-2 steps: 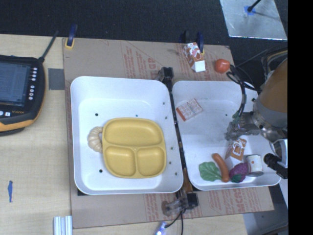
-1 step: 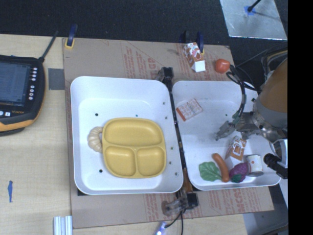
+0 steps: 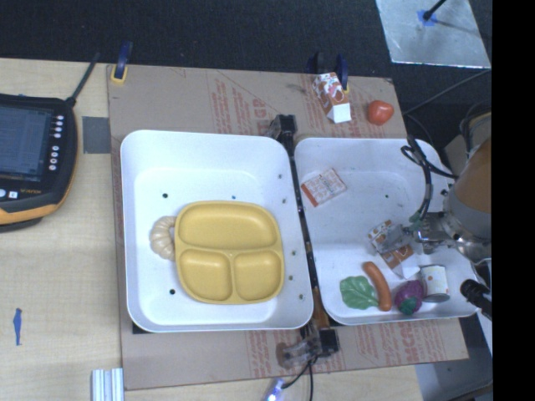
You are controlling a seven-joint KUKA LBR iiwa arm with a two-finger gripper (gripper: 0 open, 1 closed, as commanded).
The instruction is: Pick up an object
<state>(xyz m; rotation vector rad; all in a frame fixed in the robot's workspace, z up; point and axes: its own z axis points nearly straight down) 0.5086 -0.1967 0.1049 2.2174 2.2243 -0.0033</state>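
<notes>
Reaching in from the right, the grey arm (image 3: 472,182) hangs over the right bin (image 3: 359,215), with the gripper (image 3: 411,239) low at a crumpled silver-and-orange packet (image 3: 388,239) near the bin's right side. Whether the jaws are apart or closed on the packet cannot be told; the packet lies right at their tips, seemingly resting on the bin floor. Just near of it lie a sausage (image 3: 378,284), a green leaf (image 3: 358,293), a purple round piece (image 3: 409,296) and a small white can (image 3: 434,282), clustered along the near wall. A flat red-and-white card (image 3: 323,187) lies in the far left part of the same bin. The left bin (image 3: 209,161) holds a yellow divided tray (image 3: 227,251) with a pale bread roll (image 3: 162,236) tucked against its left edge. Beyond the bins, on the brown board (image 3: 209,98), stand a small carton (image 3: 332,96) and a red tomato (image 3: 380,112). A teach pendant (image 3: 33,157) rests at far left.
</notes>
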